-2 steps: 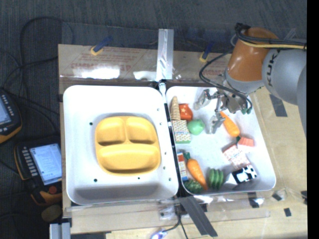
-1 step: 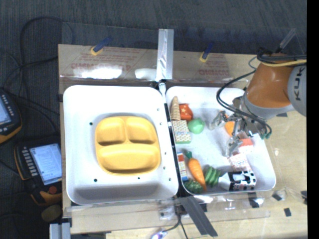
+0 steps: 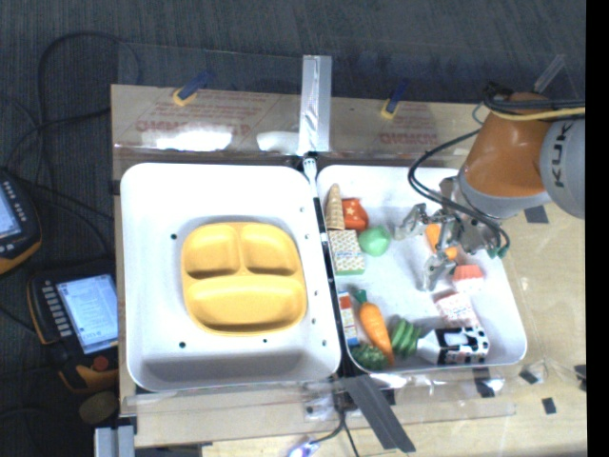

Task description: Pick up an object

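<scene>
Two shallow white bins sit on the worktop; the right white bin (image 3: 509, 298) holds toys. Open jaws of the gripper (image 3: 436, 246) hang over its centre, an orange carrot (image 3: 374, 325) at seven o'clock.

A wooden bench (image 3: 557, 293) stands on dark grey carpet, bearing two shallow white bins set side by side and touching along their inner rims. The left bin (image 3: 152, 255) covers much of the bench's left half; the right bin (image 3: 509, 327) sits beside it. A clear plastic sheet (image 3: 228, 122) with faint red print lies along the bench's far edge, held by two blue-and-yellow clamps (image 3: 193, 86), one left and one right of a metal upright (image 3: 315, 103) that rises behind the junction of the bins. Small dark scraps of tape (image 3: 533, 374) dot the bare wood near the right bin's front corner.
</scene>
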`<state>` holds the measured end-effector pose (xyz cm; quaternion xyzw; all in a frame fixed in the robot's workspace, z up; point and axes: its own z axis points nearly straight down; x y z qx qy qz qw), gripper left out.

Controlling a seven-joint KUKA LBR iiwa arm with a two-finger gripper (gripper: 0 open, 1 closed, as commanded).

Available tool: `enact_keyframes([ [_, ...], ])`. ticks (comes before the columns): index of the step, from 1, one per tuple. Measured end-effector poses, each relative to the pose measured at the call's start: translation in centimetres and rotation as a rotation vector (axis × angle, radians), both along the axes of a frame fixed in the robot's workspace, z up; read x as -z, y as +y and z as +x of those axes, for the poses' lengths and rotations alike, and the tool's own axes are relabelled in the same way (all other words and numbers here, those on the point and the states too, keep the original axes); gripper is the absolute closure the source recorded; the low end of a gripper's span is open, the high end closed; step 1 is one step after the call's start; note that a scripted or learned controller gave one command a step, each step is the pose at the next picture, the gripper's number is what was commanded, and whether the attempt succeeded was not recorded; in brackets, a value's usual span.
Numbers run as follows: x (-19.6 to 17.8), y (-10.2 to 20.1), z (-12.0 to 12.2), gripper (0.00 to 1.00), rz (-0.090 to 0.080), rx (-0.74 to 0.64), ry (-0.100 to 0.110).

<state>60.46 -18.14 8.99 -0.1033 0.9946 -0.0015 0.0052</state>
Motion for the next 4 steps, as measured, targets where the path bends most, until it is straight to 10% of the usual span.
enact_keyframes([
  [1,-1.2,0.0,0.2,1.00,-0.003,0.000,-0.007],
  [2,-9.3,-0.7,5.4,1.00,0.004,0.079,0.004],
  [3,-9.7,5.9,5.1,1.00,0.004,0.148,0.007],
  [4,-9.7,5.9,5.0,0.00,0.004,0.149,0.007],
])
